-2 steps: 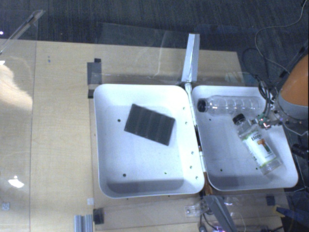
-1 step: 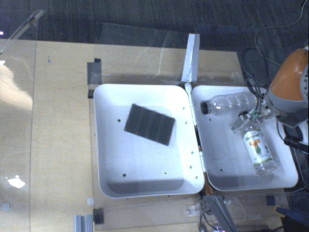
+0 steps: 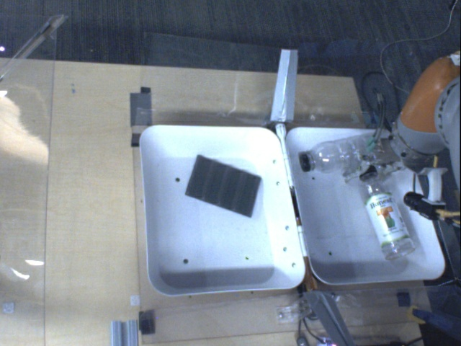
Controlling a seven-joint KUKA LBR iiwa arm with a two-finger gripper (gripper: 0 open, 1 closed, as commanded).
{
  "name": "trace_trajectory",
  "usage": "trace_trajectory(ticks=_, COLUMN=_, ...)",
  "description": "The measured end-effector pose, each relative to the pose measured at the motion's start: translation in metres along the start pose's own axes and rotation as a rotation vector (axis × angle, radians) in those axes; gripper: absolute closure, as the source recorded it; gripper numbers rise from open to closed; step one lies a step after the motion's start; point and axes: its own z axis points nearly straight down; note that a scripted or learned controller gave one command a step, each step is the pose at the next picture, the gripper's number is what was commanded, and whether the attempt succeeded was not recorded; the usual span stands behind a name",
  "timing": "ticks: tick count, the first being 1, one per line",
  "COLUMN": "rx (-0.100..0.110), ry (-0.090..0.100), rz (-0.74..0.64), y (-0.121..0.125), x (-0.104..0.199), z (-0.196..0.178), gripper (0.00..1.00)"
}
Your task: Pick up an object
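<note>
Nearest the camera, the right bin (image 3: 338, 269) holds two clear plastic bottles: one with a green and orange label (image 3: 387, 219) lying along the bin's right side, and an unlabelled one with a dark cap (image 3: 333, 156) along its far wall. Beside the unlabelled bottle's base sits the hand (image 3: 374, 163); how it stands I cannot tell. Nothing looks lifted, so the pick seems not yet done. A dark ribbed pad (image 3: 223, 184) lies in the left bin (image 3: 155, 193), well apart.

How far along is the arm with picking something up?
Nothing looks picked up yet: both bottles lie in the right bin, and the dark pad lies in the left bin. The tool is down by the clear bottle's base. Gripping and lifting are left.
</note>
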Motion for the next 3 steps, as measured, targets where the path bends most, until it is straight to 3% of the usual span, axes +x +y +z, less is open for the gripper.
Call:
trace_trajectory(ticks=1, rx=-0.012, ry=-0.002, rz=0.051, y=-0.006, x=0.001, z=0.0, gripper=0.0)
trace_trajectory(ticks=2, rx=-0.02, ry=-0.008, rz=0.046, y=-0.004, x=0.001, z=-0.012, gripper=1.0)
trace_trajectory(ticks=3, rx=-0.03, ry=-0.007, rz=-0.034, y=0.012, x=0.058, z=-0.1, gripper=1.0)
